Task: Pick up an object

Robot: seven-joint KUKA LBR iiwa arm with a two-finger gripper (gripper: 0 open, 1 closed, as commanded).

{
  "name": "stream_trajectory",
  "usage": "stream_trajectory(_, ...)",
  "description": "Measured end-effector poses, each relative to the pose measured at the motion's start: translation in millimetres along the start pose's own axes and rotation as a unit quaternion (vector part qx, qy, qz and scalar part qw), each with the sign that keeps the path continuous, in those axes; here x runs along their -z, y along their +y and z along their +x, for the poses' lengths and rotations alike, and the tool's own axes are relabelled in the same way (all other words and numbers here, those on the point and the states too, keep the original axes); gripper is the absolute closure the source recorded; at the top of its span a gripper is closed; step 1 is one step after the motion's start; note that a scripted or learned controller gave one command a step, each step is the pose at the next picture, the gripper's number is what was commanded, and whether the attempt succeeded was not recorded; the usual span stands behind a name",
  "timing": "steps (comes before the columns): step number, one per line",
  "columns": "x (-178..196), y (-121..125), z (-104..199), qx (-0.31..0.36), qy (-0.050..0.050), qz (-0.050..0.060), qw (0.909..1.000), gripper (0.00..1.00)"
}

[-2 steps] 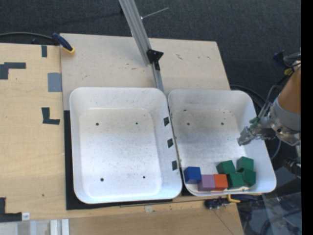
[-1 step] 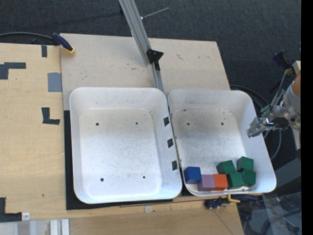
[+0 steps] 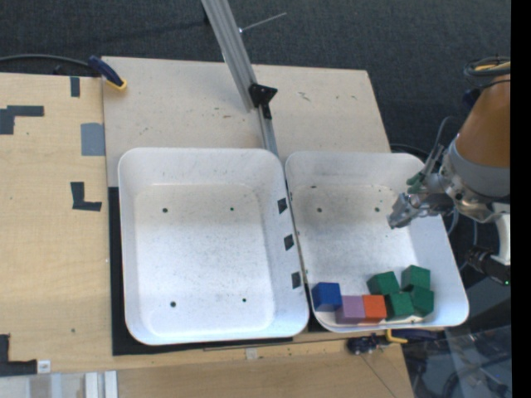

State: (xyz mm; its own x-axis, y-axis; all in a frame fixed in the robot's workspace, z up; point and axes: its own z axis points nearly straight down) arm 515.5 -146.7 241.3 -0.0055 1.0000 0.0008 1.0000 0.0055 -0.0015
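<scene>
arm: enters from right | gripper [image 3: 404, 211]: low, angled down-left

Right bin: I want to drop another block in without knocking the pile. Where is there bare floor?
The right bin has bare floor across its upper and middle stretch, from the wall shared with the left bin over toward the pincer. It is crowded along the near wall: blue block, purple block, orange block, green blocks.
</scene>
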Motion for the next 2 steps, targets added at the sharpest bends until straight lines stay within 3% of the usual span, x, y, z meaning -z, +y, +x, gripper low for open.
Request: stream_trajectory(2, -1.5, 17.0, 92.7, 0.000, 0.000, 0.000, 1.0000, 1.00)
